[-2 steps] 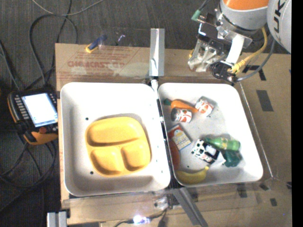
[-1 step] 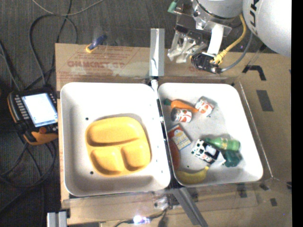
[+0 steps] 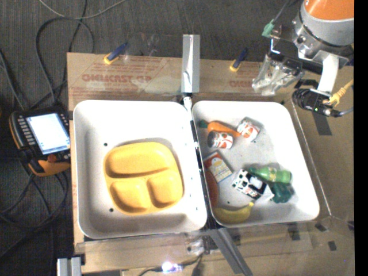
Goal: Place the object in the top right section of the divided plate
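Two white bins sit side by side on the bench. The left bin holds a yellow divided plate with one long section on its far side and two smaller ones nearer the camera. The right bin holds a jumble: a carrot at the far left, a small can just right of it, a red-and-white can below, a flat packet, a green bottle lying across a black-and-white carton, and a banana at the near edge. Which one the task means cannot be told. The gripper hangs beyond the right bin's far rim, clear of everything; its pale fingers blur into one another, so whether they are spread or pressed together cannot be told. The arm is cut off at the top right.
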Motion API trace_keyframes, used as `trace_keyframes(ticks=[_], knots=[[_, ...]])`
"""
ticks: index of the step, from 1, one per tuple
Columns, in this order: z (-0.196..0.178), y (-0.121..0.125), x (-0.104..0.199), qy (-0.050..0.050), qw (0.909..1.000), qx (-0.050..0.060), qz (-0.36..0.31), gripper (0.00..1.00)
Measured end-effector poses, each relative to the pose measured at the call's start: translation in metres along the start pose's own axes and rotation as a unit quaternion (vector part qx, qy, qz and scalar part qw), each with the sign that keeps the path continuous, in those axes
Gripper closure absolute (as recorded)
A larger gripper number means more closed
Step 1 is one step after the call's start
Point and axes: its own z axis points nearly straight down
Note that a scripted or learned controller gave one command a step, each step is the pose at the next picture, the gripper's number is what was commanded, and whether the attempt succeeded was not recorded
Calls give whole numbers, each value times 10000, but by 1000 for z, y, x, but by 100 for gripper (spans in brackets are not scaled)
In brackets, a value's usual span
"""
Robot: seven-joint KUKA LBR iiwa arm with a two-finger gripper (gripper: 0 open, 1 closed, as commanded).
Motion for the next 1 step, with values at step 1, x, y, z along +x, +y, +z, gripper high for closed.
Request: trace_keyframes(ticks=[1], knots=[[67, -75, 114, 10, 9904, 12, -1382, 100]])
